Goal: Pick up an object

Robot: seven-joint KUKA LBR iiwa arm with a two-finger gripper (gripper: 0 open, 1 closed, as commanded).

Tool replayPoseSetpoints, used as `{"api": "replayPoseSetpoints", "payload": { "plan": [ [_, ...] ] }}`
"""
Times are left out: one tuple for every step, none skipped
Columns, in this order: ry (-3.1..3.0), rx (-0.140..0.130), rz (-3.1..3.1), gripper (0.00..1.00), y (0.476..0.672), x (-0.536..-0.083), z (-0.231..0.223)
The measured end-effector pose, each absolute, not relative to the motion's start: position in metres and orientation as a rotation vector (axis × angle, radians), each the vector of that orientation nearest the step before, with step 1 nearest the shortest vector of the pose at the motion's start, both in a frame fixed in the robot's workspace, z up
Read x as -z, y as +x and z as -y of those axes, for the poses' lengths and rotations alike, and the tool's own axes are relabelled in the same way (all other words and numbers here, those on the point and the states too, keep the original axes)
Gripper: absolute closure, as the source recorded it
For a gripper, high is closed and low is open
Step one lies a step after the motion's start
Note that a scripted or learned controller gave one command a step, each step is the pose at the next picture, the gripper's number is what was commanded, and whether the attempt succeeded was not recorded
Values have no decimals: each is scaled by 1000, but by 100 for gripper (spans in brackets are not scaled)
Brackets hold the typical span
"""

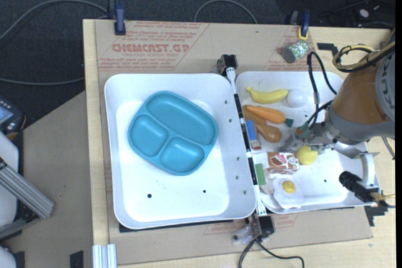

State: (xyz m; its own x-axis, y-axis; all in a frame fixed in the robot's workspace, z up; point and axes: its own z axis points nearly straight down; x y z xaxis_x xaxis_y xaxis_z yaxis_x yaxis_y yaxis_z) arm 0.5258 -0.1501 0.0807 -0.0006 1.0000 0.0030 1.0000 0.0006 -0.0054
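Arm: you see it reach in from the right, its grey body and orange band over the right bin's far right side.
Claw: you find it low in the right bin, just above a small yellow ball; you cannot tell how it is set, because the wrist hides it.
Ball: yellow, round, near the middle of the right bin, right under the claw and beside a red-and-white packet.
Right bin: white and shallow, holding the loose items.
Banana: yellow, lying along the bin's far edge, with a white egg-like piece just beside its right end.
Carrot: orange, lying just nearer you than the banana, pointing right.
Packet: red and white, left of the ball.
Fried egg: white with a yellow centre, near the bin's near edge.
Left bin: white, carrying a blue three-part plate set at a tilt in its far half.
Table: pale board with red print, bearing both bins side by side.
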Motion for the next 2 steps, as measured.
{"api": "replayPoseSetpoints", "payload": {
  "plan": [
    [-2223, 1, 2223, 100, 528, -95, 152],
    [-2223, 0, 2222, 0, 527, -94, 152]
  ]
}}
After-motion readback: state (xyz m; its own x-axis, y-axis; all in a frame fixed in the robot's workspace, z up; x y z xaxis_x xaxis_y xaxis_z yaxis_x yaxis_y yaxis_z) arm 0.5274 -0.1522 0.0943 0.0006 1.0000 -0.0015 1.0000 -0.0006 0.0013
